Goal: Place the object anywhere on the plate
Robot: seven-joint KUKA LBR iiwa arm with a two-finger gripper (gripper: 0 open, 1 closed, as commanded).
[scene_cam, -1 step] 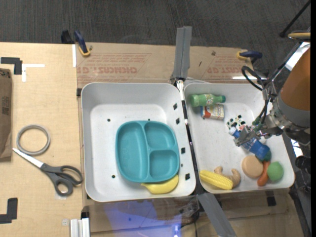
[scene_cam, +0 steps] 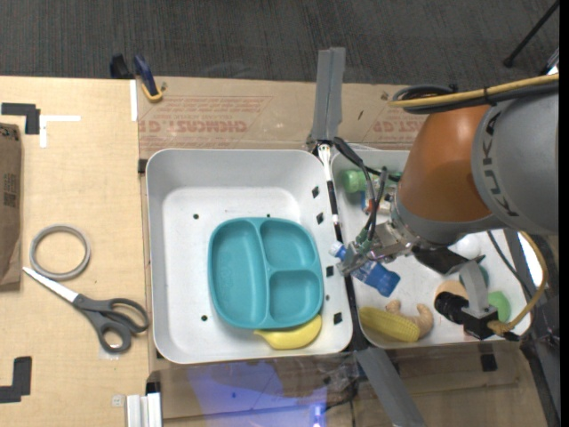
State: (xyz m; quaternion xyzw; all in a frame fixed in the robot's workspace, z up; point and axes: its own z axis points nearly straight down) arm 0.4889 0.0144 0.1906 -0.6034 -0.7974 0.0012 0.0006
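Plate (scene_cam: 265, 272): teal, with three parts, lying flat in the left bin (scene_cam: 178, 194).
Banana (scene_cam: 292, 334): yellow, tucked partly under the near edge of the plate, in the left bin.
Arm (scene_cam: 480, 167): grey with a big orange band, coming in from the right and hanging over the right bin (scene_cam: 418, 341). The letters "KU" show on the grey part.
Tool (scene_cam: 356, 254): sits low by the wall between the two bins, on the right bin's side. It is dark and small here, so I cannot tell if it is apart or together.
Blue thing (scene_cam: 380, 279): a small blue block just beside the tool, in the right bin. I cannot tell if the tool is touching it.
Corn (scene_cam: 389, 325): yellow, lying at the near side of the right bin.
Tan toy (scene_cam: 421, 317): small, just beside the corn.
Green things: one (scene_cam: 356, 181) at the far side of the right bin, one (scene_cam: 500, 306) at the near right.
Scissors (scene_cam: 93, 308): grey handles, on the desk (scene_cam: 71, 194) left of the bins.
Tape roll (scene_cam: 60, 251): a grey ring near the scissors.
Cardboard (scene_cam: 222, 123): behind the bins, with red upside-down writing too blurry to be sure of.
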